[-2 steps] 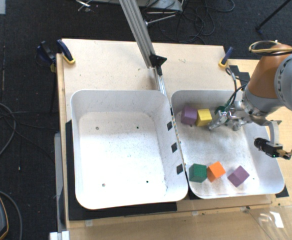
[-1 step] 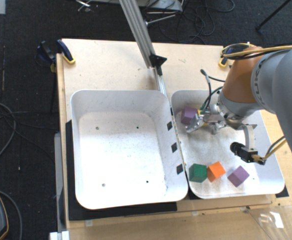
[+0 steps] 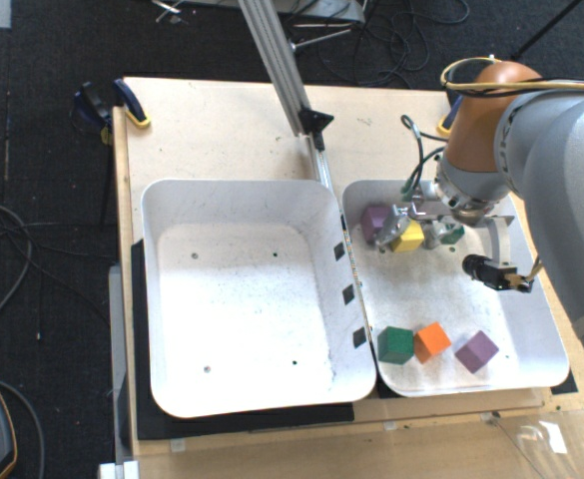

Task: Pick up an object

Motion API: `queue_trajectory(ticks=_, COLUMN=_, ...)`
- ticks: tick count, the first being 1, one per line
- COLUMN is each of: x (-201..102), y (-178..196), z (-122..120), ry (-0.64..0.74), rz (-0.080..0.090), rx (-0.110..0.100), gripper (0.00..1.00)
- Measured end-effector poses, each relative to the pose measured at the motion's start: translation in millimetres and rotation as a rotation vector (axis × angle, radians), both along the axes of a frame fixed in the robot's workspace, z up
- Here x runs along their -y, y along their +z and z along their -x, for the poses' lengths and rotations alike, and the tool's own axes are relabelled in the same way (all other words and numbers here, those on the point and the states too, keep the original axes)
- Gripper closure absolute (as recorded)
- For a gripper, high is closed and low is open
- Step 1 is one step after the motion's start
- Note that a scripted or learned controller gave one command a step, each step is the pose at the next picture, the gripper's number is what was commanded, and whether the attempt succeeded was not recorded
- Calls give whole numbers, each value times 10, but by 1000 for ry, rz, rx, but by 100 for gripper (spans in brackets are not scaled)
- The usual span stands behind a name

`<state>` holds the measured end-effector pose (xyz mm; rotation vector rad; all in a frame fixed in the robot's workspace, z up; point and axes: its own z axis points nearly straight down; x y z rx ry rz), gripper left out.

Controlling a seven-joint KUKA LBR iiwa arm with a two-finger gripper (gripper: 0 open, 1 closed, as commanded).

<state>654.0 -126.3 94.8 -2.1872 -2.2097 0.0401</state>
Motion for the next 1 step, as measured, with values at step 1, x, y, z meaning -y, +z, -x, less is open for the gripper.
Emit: queue_trajectory(ticks=1, x=3, y=86, z=4, ry=-5, rz=4, rx=9, gripper=100)
